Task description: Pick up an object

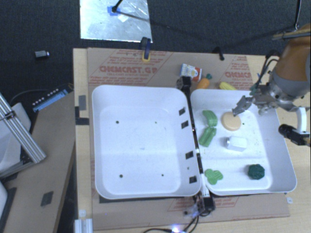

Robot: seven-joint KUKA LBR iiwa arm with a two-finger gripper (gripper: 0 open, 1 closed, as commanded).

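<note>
Camera view is showing a desk [121, 64] with two white bins on it, sitting side by side. The grey and orange arm [291, 67] is reaching in from the right and hanging over the right bin [277, 149]. The jaws are hanging above the top part of that bin. They are standing open, and nothing is sitting between them. One jaw tip is pointing down at a round tan disc [232, 122] and is just beside its top edge.

All the things to pick are lying in the right bin. The round tan disc is lying near the middle of the top part. Two long green pieces are lying to its left, close to the wall between the bins: the upper green piece [210, 116] and the lower green piece [207, 136]. They are almost touching end to end. A small white block [236, 143] is lying below the disc. A dark green ball [256, 171] is sitting near the bottom right corner. A light green leafy thing [213, 175] is lying at the bottom left corner.

The left bin [104, 144] is sitting next to it.

Behind the bins, an orange thing [203, 83] and a yellow thing [226, 86] are lying on the desk.
</note>
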